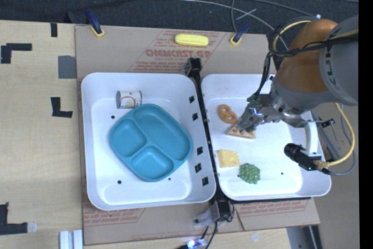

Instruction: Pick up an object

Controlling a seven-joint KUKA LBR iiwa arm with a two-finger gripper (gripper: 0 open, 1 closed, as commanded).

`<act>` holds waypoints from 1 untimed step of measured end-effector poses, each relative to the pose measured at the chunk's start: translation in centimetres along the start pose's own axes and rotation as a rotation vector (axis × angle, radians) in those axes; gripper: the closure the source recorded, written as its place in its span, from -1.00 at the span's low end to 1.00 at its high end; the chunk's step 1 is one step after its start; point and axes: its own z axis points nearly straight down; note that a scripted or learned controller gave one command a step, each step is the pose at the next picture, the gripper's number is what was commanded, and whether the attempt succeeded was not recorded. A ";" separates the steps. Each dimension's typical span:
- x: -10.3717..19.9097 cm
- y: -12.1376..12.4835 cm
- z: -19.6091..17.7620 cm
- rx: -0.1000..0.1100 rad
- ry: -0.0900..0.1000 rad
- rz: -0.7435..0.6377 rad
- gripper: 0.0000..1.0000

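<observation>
While the arm is reaching in from the right of the frame, the hand (249,121) is sitting low over the toast slice (242,132) in the right bin (303,186), beside the pretzel (227,113); grip state can't be told. Cheese block (228,158) and green cluster (249,173) are lying lower in that bin. Blue tray (150,141) and can (129,100) are occupying the left bin (93,143).

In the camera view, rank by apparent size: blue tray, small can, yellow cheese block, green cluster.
1. Blue tray, far the largest.
2. Can.
3. Cheese block and green cluster look alike, so I won't rank them.
</observation>
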 end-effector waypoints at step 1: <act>-0.1 1.0 -4.9 -0.001 -0.001 0.000 1.00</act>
